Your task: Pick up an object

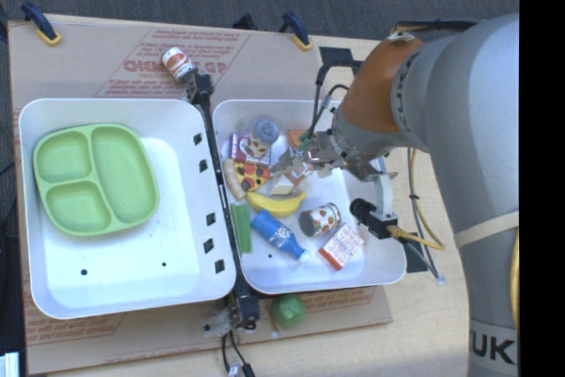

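Worktop: we see brown cardboard under two shallow white bins set side by side, clipped down at the far edge, which we judge keeps everything from sliding when the arm pushes in.

Left bin: it carries a green divided plate lying flat toward its far left, well apart from the clutter.

Right bin: this holds the pile we must pick from, so we read it as the source side.

Pile: a banana lies near the middle, a blue tube slants just beside it, a small tin and a red and white packet lie toward the near right, and a blue-capped bottle sits at the far side. The things touch and overlap, so any grasp risks nudging a neighbour.

Strays: a small can lies on the cardboard beyond the bins and a green ball rests at the near edge, both outside reach of the picking area as we judge it.

Tool: it is down in the right bin at the far side of the pile, just above the banana; we cannot tell whether it is apart, together, or clamped on anything.

Arm: it reaches in from the right, bent low over the bin.

Step in hand: we judge this a try at the pile's middle, with no pick-up confirmed.
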Controlling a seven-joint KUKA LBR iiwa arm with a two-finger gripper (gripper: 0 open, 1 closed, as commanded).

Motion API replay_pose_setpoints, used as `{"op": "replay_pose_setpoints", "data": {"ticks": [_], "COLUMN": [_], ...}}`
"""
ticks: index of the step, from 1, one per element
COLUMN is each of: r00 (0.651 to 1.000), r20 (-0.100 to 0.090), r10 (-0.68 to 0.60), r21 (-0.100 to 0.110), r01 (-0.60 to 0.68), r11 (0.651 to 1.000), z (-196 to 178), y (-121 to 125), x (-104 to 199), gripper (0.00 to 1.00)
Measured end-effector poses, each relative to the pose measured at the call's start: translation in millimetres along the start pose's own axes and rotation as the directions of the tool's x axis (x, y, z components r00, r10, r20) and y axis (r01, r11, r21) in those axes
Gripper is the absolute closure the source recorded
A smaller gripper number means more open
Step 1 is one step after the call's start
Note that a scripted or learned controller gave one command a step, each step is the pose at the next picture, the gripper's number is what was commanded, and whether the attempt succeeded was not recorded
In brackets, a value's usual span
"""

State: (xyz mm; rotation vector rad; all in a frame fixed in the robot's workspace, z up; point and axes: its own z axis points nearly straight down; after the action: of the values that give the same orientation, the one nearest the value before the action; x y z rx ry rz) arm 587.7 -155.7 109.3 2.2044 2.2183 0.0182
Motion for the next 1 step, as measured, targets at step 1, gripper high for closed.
{"op": "replay_pose_setpoints", "data": {"ticks": [1], "r00": [1.000], "r20": [0.002], "r10": [-0.004], "r21": [-0.002], "r01": [0.004], "r11": [1.000], "z": [-12.9], "y": [1.7], "x": [-0.6], "gripper": [1.00]}}
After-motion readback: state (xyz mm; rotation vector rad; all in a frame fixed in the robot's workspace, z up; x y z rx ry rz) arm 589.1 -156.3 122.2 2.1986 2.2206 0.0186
